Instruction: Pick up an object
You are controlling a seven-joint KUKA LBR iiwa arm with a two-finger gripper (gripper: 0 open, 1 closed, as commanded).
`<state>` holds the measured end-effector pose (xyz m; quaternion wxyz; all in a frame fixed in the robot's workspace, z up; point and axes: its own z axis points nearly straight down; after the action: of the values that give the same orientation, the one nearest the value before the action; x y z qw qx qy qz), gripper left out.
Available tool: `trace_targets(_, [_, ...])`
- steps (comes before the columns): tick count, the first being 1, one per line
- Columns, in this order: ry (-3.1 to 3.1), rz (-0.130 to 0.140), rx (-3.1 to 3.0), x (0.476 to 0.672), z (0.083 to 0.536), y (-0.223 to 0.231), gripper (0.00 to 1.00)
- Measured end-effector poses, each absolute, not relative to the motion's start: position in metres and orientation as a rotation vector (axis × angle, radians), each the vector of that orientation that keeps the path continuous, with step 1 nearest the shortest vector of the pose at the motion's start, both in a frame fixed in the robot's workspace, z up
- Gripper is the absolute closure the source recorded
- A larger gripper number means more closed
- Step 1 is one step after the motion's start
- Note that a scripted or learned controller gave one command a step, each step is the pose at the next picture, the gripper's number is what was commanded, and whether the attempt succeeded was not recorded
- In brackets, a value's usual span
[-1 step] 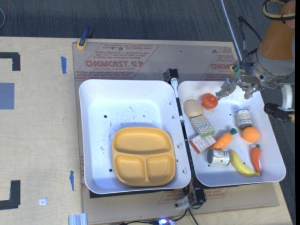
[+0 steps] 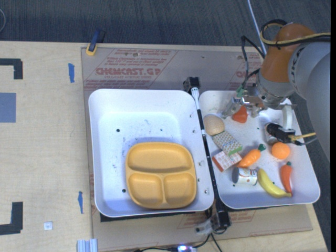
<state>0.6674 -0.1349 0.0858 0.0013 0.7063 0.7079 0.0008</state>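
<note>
Right bin (image 2: 310, 193) | my gripper (image 2: 242, 105) over red piece (image 2: 240, 115) | finger state: cannot tell | advice: centre on it, descend straight, avoid bread roll (image 2: 213, 124).

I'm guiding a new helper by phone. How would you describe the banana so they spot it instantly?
Look in the right-hand white bin, at its near edge. The banana lies there, between a small can and an upright carrot. It is the only yellow, curved item.
</note>
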Motion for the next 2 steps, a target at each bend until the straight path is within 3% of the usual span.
trace_targets(1, [2.220, 0.005, 2.213, 0.669, 0.097, -0.135, 1.00])
trace_targets(2, [2.225, 0.000, 2.221, 0.626, 0.185, -0.056, 1.00])
